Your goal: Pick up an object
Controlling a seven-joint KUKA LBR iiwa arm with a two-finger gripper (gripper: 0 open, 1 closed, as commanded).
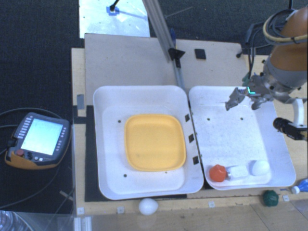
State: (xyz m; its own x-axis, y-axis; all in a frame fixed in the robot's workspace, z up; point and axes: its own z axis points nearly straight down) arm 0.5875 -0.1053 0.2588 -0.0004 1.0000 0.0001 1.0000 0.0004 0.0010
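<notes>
Bench: bore two white bins side by side.
Left bin (pixel 103 129): held a yellow plate (pixel 155 142).
Right bin (pixel 284 162): orange ball (pixel 217 173), white ball (pixel 260 168) along its near edge.
Gripper (pixel 244 101): hovered over the far part of the right bin, fingers spread, nothing between them.

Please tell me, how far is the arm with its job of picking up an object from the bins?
Done: nothing looks picked yet. The orange ball, the clear white piece and the white ball all lie along the near edge of the right bin. In hand: the gripper hangs open over that bin's far end, with nothing between its fingers. Left: reaching one object, closing on it and lifting.
</notes>
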